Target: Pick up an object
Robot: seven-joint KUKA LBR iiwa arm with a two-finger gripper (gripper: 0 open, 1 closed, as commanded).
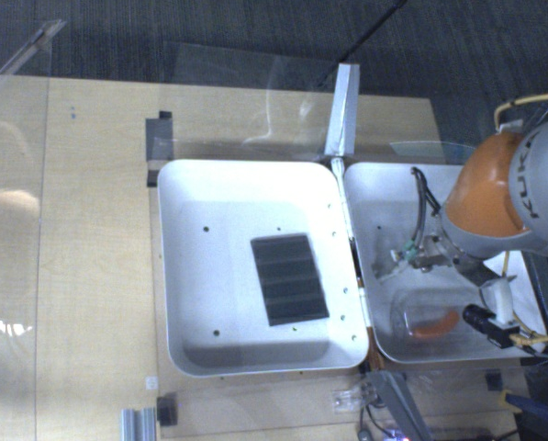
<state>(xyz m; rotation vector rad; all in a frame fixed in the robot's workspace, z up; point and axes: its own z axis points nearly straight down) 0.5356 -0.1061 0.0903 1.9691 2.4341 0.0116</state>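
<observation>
Even, cool overhead light; my view is soft and low-resolution. Glare washes the desk (16, 200) at left; left bin (186, 191) nearly overexposed.

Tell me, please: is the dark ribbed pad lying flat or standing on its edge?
Flat. The dark ribbed pad shows its whole ridged face upward on the floor of the left bin.

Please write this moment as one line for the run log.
arm: over right bin | gripper: low in right bin, fingers unclear | left bin: dark ribbed pad | right bin: orange object
</observation>
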